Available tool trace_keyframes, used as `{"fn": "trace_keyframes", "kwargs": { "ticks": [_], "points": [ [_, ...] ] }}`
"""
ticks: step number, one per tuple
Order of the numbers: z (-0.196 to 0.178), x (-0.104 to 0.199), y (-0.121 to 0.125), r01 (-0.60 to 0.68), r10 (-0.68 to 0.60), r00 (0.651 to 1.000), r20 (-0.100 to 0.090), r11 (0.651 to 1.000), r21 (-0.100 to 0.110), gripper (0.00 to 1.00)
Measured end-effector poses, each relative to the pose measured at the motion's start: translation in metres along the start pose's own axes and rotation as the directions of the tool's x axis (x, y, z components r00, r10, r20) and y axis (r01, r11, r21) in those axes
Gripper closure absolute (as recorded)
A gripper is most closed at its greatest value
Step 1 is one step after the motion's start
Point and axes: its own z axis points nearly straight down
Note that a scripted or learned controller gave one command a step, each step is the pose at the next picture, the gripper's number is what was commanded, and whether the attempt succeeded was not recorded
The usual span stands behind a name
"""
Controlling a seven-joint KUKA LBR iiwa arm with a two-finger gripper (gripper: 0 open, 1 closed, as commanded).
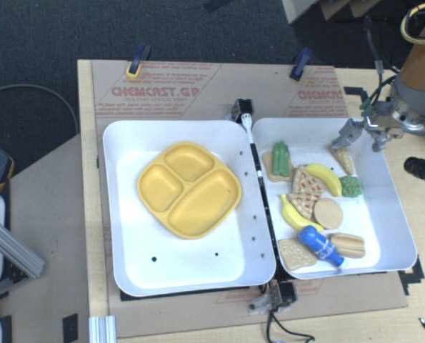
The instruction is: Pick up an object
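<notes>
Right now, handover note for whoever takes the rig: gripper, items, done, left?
Gripper: open, holding nothing, above the far right part of the right bin, by the food wedge.
Items: toy food piled in the right bin, including yellow banana, waffle, blue bottle, green broccoli. Left bin holds the yellow divided plate.
Done: nothing picked.
Left: close on one item and lift it.

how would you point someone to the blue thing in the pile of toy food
Look at the right-hand white bin, the one crowded with toy food. At its near edge a small blue bottle lies on its side between a square cracker and a hot dog. It is the only blue item there.
</notes>
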Motion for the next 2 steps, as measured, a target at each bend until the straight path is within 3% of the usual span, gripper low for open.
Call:
{"fn": "trace_keyframes", "kwargs": {
  "ticks": [1,2],
  "points": [
    [-0.009,0.0,0.003,0.003,-0.003,1.0,0.004,1.0,-0.015,0.0],
    [0.04,0.002,-0.006,0.003,-0.003,1.0,0.002,1.0,-0.009,0.0]
  ]
}}
